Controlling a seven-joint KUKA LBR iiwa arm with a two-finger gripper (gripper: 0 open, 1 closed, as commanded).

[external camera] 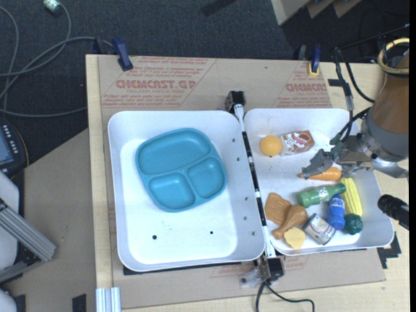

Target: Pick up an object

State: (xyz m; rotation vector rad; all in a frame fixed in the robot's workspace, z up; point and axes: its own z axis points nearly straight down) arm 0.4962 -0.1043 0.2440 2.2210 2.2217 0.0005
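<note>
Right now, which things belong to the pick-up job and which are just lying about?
In play:
claw, above the right bin
carrot, right at its tips
orange ball, green bottle, corn cob, blue bottle, all pickable

Lying about:
blue divided plate in the left bin
blue clamps on the board's back edge

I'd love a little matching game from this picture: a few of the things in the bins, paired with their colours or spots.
Things:
1. divided plate
2. round ball
3. corn cob
4. carrot

Descriptions:
A. orange, at the pincer tips
B. blue, in the left bin
C. yellow, long, near the right bin's right wall
D. yellow-orange, near the divider between the bins

Pairs: 1-B, 2-D, 3-C, 4-A
</note>
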